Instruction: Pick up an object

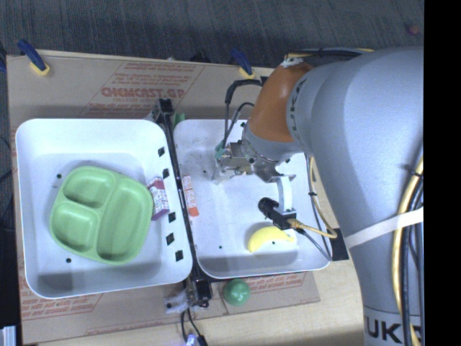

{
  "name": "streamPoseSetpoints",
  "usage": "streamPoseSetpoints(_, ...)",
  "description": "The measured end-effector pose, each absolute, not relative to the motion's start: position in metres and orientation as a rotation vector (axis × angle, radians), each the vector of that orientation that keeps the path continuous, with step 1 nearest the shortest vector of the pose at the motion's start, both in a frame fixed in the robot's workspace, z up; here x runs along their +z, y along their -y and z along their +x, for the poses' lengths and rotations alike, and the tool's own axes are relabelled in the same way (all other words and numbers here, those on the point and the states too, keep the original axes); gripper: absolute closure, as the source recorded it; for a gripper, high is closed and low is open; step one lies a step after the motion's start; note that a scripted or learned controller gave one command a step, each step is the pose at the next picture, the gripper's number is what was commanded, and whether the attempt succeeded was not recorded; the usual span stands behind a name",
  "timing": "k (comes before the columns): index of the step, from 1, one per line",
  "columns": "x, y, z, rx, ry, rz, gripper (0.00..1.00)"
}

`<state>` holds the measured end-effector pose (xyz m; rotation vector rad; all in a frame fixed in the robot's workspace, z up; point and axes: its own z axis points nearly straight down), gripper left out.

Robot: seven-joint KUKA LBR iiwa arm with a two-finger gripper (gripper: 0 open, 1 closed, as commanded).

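In the shallow white plastic bin (223,222) on the view's right, you have the gripper (227,163) low over the far half of the floor, near the bin's middle. It hangs from the grey arm with its orange band (277,110), which reaches in from the right and covers that bin's far right corner. You cannot tell from this angle whether the pincer is apart or together, and you can see nothing clamped in it.

The yellow banana-shaped toy (270,238) lies on the floor of the same bin, towards the near right corner, well apart from the gripper. A small orange-and-white packet (189,195) lies against that bin's left wall, just beside the divider between the two bins.

The other shallow white bin (43,150), on the view's left, holds a pale green plastic plate with three compartments (101,213), lying flat and right way up. A small purple-and-white packet (158,197) sits just beside the plate's right edge, close to the divider.

Both bins rest on a printed brown cardboard sheet (137,85), with a blue clamp (34,56) at its far left corner. A small green ball (235,291) lies on the cardboard outside the bins, just beside the right bin's near rim.
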<state>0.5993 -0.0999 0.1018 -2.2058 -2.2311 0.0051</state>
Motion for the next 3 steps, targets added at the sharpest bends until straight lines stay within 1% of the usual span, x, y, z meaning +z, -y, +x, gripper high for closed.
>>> streamPoseSetpoints(1, 0.2329, 0.1056, 0.4859, 0.000, 2.225, -2.218, 1.00)
streamPoseSetpoints(2, 0.2321, 0.1051, 0.4856, 0.001, 2.225, -2.216, 0.00)
streamPoseSetpoints(3, 0.2321, 0.1051, 0.4856, 0.001, 2.225, -2.216, 0.00)
